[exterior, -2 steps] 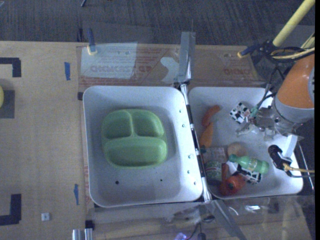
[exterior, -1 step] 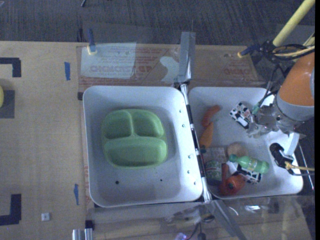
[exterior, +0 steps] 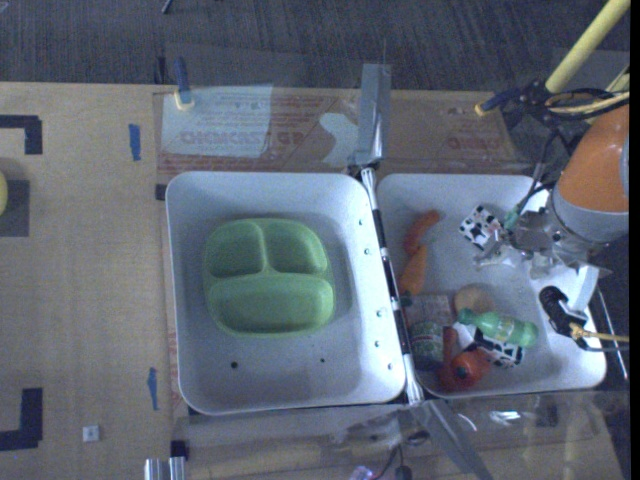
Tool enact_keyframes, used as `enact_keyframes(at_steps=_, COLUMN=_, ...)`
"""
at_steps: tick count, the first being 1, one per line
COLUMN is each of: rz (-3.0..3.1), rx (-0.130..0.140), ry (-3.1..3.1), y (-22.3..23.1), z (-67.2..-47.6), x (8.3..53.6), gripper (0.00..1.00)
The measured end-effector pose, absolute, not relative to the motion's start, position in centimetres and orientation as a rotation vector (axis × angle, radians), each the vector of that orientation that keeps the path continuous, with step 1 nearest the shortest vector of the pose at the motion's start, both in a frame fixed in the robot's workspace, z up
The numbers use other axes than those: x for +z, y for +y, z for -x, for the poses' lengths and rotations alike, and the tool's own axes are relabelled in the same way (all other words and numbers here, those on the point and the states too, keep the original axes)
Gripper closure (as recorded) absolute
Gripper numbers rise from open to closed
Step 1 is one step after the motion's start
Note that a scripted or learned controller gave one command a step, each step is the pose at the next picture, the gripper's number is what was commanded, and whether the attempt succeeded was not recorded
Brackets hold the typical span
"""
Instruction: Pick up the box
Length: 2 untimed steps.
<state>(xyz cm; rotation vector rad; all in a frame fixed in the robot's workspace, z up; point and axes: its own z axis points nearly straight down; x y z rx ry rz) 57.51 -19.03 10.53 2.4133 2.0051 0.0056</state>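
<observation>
My gripper (exterior: 503, 251) hangs over the upper part of the right bin (exterior: 590, 376); whether it is wide or narrow I cannot tell. Just at my ten o'clock sits a black-and-white toy (exterior: 481, 227). The box (exterior: 428, 330) lies well off at my seven o'clock, against the bin's left wall, beside a green bottle (exterior: 500, 326) and a red toy (exterior: 464, 368). I judge I should come down straight over the box, clear of these neighbours.
</observation>
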Motion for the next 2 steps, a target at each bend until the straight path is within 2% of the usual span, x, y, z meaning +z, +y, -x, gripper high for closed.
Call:
enact_keyframes(at_steps=1, rz=-2.413, rx=0.008, ry=2.004, y=-19.0, z=-57.6, x=11.5, gripper=1.00)
enact_keyframes(at_steps=2, rz=-2.497, rx=0.000, ry=1.913, y=-19.3, z=-56.4, x=8.9, gripper=1.00)
